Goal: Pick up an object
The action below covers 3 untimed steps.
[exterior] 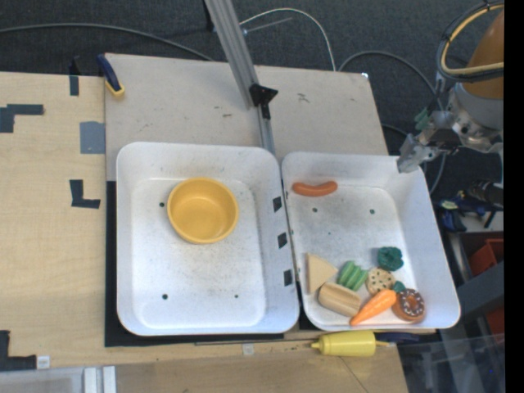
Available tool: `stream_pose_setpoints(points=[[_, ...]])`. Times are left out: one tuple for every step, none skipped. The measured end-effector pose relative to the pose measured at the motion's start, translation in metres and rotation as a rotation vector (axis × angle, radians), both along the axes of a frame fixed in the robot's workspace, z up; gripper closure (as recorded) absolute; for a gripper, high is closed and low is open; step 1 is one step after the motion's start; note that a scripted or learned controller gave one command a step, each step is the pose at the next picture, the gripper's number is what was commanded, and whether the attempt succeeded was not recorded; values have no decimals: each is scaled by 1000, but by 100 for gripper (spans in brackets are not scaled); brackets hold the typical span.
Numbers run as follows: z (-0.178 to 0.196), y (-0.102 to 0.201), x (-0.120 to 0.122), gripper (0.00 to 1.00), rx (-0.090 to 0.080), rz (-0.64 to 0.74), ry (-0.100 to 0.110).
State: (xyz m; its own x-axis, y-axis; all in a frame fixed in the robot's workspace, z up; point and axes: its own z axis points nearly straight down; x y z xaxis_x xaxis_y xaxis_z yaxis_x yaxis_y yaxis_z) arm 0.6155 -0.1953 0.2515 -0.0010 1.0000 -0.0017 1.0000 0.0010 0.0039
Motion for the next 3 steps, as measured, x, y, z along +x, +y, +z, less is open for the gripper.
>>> stream_pose_setpoints(points=[[-14,49,-12,100,3,4,7],[-19,92,-31,100,3,4,7],[-24,141,-34,100,2,1,6]])
